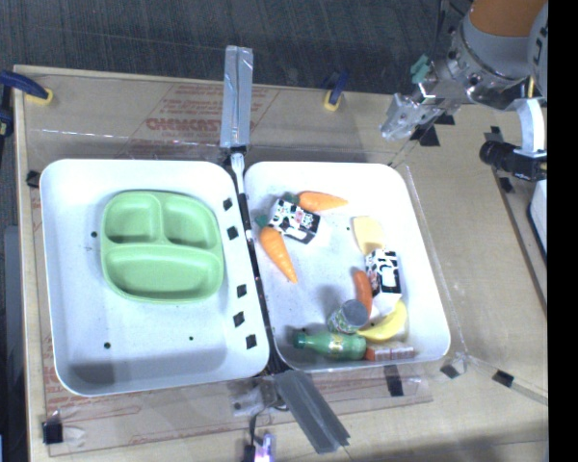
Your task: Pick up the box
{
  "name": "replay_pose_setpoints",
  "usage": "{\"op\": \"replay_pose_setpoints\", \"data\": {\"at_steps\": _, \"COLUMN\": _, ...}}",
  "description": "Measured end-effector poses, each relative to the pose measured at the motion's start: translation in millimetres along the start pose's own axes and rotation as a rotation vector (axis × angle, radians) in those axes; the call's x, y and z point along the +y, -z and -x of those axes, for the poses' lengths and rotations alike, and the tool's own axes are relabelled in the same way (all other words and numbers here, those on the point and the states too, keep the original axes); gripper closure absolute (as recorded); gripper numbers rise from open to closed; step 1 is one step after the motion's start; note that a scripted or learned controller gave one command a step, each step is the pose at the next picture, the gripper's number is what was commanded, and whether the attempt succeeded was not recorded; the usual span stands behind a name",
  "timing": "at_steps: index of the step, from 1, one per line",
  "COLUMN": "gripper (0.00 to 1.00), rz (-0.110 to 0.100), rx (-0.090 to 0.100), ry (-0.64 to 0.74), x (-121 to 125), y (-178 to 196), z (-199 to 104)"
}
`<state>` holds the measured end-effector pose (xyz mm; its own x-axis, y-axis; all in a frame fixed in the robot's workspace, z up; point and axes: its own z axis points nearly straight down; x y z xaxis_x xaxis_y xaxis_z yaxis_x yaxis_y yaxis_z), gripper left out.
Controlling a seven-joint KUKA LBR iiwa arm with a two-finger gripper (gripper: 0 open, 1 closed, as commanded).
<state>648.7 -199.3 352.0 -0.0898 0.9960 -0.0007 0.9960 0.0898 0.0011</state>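
End effector (405,121) hangs past the right bin (419,219) — box (294,219) lies inside.

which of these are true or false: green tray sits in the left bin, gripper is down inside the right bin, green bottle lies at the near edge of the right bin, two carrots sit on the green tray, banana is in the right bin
1. The green tray sits in the left bin. True.
2. The gripper is down inside the right bin. False: it hangs beyond the bin's far right corner, over the bench.
3. The green bottle lies along the near edge of the right bin. True.
4. Two carrots sit on the green tray. False: the carrots are in the right bin, close to a black-and-white box.
5. The banana is in the right bin. True.
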Motion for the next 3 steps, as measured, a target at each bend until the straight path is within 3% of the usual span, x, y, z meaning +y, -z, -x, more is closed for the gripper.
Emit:
{"op": "replay_pose_setpoints", "data": {"at_steps": 1, "gripper": 1.0, "rz": -0.005, "rx": 0.001, "ry": -0.032, "x": 14.3, "y": -9.2, "z": -65.1}}
{"op": "replay_pose_setpoints", "data": {"at_steps": 2, "gripper": 1.0, "rz": -0.005, "rx": 0.001, "ry": 0.054, "x": 22.0, "y": -83.0, "z": -156.6}}
{"op": "replay_pose_setpoints", "data": {"at_steps": 3, "gripper": 1.0, "rz": -0.007, "rx": 0.0, "ry": 0.05, "x": 11.3, "y": -124.3, "z": -61.5}}
